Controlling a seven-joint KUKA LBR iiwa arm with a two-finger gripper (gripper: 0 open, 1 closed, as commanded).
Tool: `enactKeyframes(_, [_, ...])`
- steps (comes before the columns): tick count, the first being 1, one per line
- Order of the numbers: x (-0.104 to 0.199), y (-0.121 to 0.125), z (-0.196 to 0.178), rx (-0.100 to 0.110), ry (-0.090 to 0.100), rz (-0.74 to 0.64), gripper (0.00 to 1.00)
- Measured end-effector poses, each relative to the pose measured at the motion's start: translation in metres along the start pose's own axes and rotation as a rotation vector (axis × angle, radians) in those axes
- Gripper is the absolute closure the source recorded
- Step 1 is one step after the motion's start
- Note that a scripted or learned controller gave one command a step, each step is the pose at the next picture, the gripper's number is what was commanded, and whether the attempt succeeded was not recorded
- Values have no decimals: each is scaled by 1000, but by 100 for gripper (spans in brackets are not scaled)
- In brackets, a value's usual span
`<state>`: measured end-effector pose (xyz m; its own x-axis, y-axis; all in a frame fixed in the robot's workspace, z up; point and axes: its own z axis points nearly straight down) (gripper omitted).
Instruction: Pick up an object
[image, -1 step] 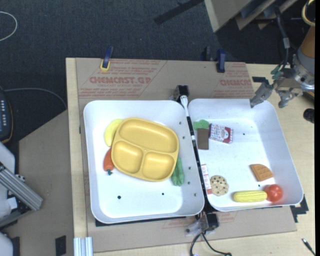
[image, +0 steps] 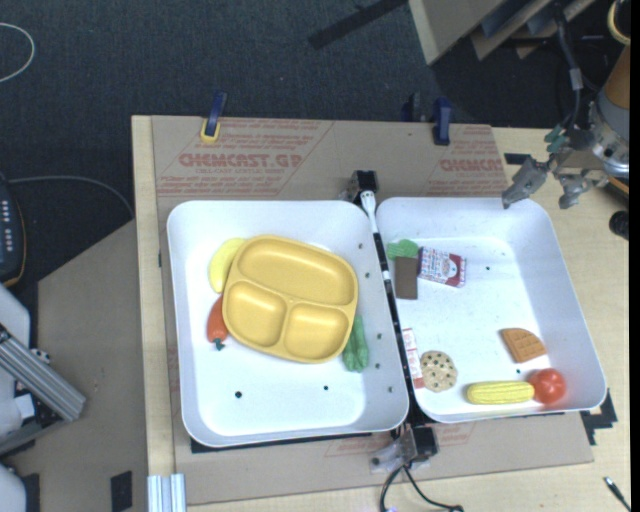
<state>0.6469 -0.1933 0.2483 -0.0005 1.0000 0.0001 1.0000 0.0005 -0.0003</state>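
Hovering open pincer (image: 548, 190) above right bin's (image: 570, 290) far corner

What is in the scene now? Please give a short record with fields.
left bin: yellow tray, banana, red pepper, green item
right bin: red packet, brown bar, cookie, corn, tomato, bread slice
gripper: above right bin's far corner, open, holds nothing

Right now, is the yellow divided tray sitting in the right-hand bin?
No, the yellow divided tray lies in the left bin, while the right bin holds the corn cob and tomato.
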Motion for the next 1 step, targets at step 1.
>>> enactKeyframes(1, [-2, 5, 44, 4, 1, 0, 0])
